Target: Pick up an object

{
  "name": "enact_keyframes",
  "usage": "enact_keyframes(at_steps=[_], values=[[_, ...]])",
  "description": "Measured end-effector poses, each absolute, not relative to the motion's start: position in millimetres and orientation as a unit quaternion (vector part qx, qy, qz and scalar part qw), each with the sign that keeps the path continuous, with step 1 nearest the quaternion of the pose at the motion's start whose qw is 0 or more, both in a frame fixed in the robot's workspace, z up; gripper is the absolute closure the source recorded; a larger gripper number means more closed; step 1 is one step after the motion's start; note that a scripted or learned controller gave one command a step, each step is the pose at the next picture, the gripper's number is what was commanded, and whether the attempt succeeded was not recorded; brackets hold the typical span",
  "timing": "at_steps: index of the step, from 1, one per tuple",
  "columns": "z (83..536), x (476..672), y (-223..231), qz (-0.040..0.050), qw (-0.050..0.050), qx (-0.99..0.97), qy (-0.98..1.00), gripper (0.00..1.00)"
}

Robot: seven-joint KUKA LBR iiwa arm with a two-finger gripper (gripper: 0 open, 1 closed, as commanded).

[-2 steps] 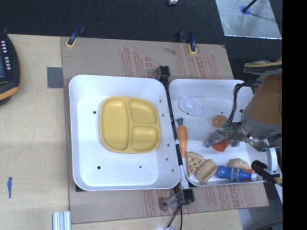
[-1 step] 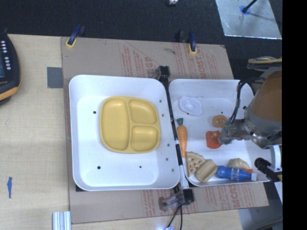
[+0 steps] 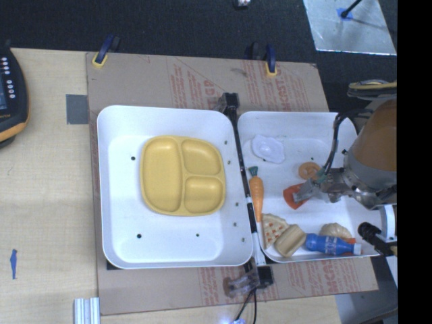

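Camera view, bench: two white bins sit side by side on a cardboard sheet; the left bin (image 3: 115, 181) holds a yellow divided plate (image 3: 182, 175) and nothing else.

Camera view, right bin: the right bin (image 3: 297, 119) carries the loose things. A toy carrot (image 3: 256, 190) lies along its left wall, a clear plastic piece (image 3: 269, 148) near the top, a waffle-like piece (image 3: 273, 229) and a bread roll (image 3: 291, 240) at the bottom left, a blue bottle (image 3: 328, 244) along the bottom wall with a tan roll (image 3: 335, 231) just above it, and an orange-tan lump (image 3: 310, 171) near the middle.

Camera view, arm: it comes in from the right, low over the right bin, with the gripper (image 3: 305, 193) pointing left.

Tool state: the tip is right at a small red piece (image 3: 294, 197), touching or nearly so; from this slant I cannot tell how wide it stands or whether the piece sits inside it.

Task's thing: the red piece looks like the target, lying in the middle of the right bin, apart from the carrot and just below the orange-tan lump.

Doing the step well: I would centre the tip over the red piece, keep clear of the lump beside it, close fully before lifting, then rise straight so the piece does not slip.
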State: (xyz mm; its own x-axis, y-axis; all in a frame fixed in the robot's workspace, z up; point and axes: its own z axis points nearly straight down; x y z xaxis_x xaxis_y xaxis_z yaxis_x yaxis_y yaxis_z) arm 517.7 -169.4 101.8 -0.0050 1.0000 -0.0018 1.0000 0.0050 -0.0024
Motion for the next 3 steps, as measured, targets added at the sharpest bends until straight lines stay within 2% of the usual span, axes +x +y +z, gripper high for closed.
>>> enact_keyframes(at_steps=[1,2,3], values=[[92,563.8,-141,-0.0001,0.000,-0.704,-0.710,0.00],[91,522.8,-139,0.0023,0.003,-0.706,-0.709,0.00],[92,566.7,-111,0.0007,0.000,-0.705,-0.709,0.00]])
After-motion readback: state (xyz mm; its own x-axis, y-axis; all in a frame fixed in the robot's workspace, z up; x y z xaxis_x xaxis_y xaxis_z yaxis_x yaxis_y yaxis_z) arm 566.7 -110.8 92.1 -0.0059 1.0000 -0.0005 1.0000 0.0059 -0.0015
